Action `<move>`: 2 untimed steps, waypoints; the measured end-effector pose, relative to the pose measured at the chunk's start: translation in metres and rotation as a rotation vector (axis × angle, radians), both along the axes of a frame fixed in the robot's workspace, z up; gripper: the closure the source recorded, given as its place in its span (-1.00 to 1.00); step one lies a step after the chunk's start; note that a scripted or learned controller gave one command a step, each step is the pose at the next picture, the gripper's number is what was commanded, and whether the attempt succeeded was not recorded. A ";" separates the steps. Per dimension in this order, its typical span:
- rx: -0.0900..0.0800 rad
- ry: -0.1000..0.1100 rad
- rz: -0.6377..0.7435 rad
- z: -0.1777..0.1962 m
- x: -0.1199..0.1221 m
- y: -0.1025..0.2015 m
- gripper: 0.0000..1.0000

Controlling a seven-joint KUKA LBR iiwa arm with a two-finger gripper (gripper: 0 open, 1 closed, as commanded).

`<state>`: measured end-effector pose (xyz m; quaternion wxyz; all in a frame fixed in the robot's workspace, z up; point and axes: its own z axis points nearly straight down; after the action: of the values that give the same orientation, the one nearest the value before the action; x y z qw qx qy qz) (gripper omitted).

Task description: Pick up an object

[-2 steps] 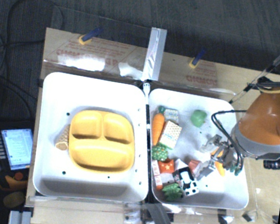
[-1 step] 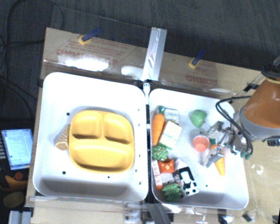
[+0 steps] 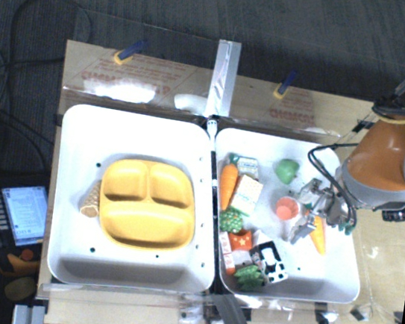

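A: Nearest you, at the front of the right bin (image 3: 349, 289), sit a black-and-white block (image 3: 269, 260) and a green leafy piece (image 3: 250, 277), touching each other. Does that crowding worry you?

B: It should worry you more than me. Look further back: the tool (image 3: 310, 220) hangs over the right side of that bin, between a pink round piece (image 3: 287, 208) and a small orange carrot (image 3: 318, 235). You cannot tell from this view whether it is released or clenched, and nothing shows between its tips, so treat it as holding nothing.

A: So which thing is it after?

B: Probably the small carrot or the pink piece; both lie just beside it. That is your risk. Coming down between two things, it may nudge one aside and close on air, or pinch an edge that slips out.

A: And the rest?

B: A bigger carrot (image 3: 227, 186), a white carton (image 3: 247, 194) and a red packet (image 3: 239, 241) are packed along the left wall, well apart from the tool. A green ball (image 3: 286, 170) near the back could roll if bumped. Left bin (image 3: 72, 176) holds a yellow tray (image 3: 148, 202) and a cone (image 3: 91, 197), out of your way.
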<state>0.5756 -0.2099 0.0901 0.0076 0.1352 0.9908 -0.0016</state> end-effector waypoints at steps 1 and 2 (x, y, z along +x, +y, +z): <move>0.002 -0.002 -0.154 0.000 -0.027 0.014 -1.00; 0.000 0.002 0.016 0.000 0.005 -0.014 -1.00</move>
<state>0.5802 -0.2235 0.0899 0.0068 0.1274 0.9918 -0.0017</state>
